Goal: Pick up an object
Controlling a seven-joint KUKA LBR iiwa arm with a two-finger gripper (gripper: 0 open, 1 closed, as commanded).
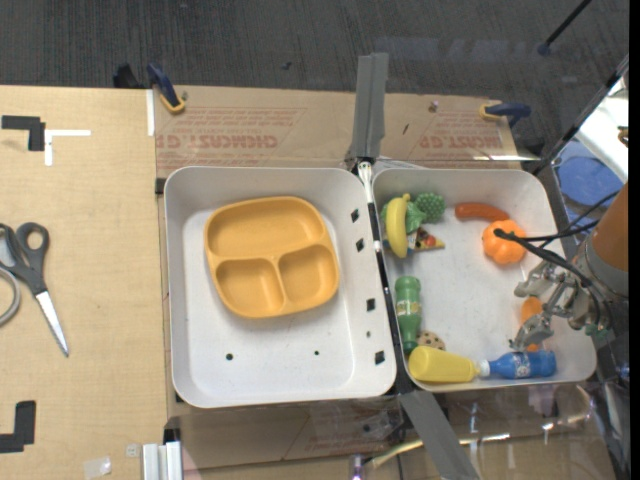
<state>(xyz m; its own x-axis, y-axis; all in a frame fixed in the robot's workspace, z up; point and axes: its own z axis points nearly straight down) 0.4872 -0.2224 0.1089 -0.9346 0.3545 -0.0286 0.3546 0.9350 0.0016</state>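
My gripper (522, 316) reaches in from the right over the right bin (470, 288), low at its right side. Its fingers stand open, one toward the orange fruit (505, 245), the other toward the blue bottle (522, 366). A small orange piece (531, 309) lies between the fingers; whether they touch it is unclear. Also in this bin are a banana (397, 225), a green leafy toy (429, 206), a pizza slice toy (428, 239), a red sausage (481, 211), a green bottle (407, 305), a cookie (429, 341) and a yellow bottle (441, 366).
The left bin (190, 298) holds a yellow divided plate (272, 256). Scissors (35, 278) lie on the bench at far left. Cardboard and clamps run behind the bins. Black cables cross the right bin's right rim by the arm.
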